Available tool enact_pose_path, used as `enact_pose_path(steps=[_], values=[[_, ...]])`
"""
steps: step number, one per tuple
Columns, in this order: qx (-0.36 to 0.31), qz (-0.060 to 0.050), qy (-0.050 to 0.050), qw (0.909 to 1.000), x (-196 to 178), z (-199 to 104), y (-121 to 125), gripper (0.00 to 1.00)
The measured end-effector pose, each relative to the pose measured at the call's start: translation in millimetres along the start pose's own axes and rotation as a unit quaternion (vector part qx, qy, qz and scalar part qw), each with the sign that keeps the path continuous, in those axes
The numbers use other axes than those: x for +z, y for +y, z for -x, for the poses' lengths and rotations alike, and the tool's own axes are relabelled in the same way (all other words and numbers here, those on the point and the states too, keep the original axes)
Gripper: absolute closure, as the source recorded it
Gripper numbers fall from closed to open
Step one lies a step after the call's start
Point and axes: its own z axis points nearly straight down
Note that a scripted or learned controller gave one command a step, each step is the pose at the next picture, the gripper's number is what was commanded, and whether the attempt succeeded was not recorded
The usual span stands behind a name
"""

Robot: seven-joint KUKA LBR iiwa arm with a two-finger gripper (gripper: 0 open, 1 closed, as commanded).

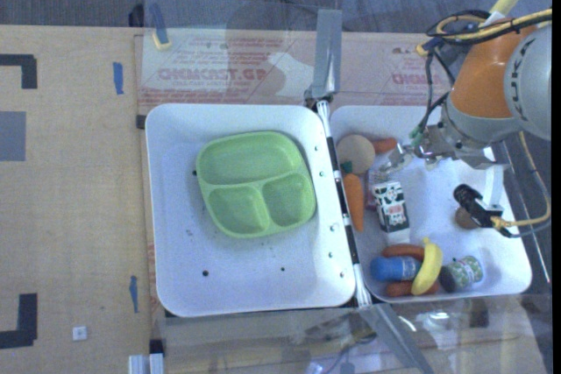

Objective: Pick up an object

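Observation:
My gripper (396,160) hangs over the back of the right bin (517,267), just above a small milk carton (392,206) that lies flat. A tan round object (355,150) and an orange piece (385,144) sit close to its left. An orange carrot (352,200) lies along the bin's left wall. Nothing shows between the gripper and the carton.
At the right bin's front lie a blue object (389,268), a red sausage (402,250), a yellow banana (428,265) and a small can (467,271). A brown object (463,217) sits at the right. The left bin (175,276) holds a green divided plate (256,183).

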Motion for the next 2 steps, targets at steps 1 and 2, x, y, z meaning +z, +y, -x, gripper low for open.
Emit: enact_pose_path(steps=[1,2], values=[[-0.074,-0.004,0.001,0.9972,14.8,7.1,48.8,0.00],[-0.090,-0.003,0.001,0.9959,13.8,16.8,-6.2,0.00]])
